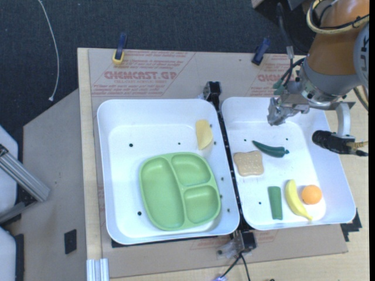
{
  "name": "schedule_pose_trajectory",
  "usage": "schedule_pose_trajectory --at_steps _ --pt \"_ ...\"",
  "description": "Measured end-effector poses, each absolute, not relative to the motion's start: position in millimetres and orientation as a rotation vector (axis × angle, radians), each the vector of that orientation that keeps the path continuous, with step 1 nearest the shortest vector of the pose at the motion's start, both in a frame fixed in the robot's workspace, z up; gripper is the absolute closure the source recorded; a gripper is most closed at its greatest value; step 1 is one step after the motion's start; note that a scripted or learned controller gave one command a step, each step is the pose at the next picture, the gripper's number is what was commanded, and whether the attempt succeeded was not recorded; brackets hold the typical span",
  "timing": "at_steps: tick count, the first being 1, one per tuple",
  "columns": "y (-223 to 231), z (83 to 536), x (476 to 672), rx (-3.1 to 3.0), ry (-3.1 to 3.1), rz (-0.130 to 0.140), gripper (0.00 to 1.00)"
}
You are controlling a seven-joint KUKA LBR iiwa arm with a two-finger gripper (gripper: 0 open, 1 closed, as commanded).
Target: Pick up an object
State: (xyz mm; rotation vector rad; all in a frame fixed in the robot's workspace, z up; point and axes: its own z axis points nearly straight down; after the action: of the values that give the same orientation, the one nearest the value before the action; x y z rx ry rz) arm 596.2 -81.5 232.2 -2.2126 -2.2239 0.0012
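The arm (334,45) is reaching over the right bin (337,168), and its gripper (280,117) is hanging above bare floor near the back. This looks like the approach step. The green pepper (270,149) is lying just in front, so the next move calls for descending onto it.

Two white bins sit side by side on the worktop (146,69). The left bin (117,127) holds a green divided plate (179,189) and, at its far right, a pale yellow wedge (204,134). In the right bin (334,163) lie a dark green pepper (270,149), a slice of bread (249,164), a green stick (274,202), a banana (295,200) and an orange (311,194). The claw (278,117) hangs over the right bin's far end, apart from the pepper.
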Motion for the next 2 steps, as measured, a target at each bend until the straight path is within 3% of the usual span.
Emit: schedule_pose_trajectory --at_steps 2 --pt "8 228 551.2 -2.214 -2.223 0.002 1.00"
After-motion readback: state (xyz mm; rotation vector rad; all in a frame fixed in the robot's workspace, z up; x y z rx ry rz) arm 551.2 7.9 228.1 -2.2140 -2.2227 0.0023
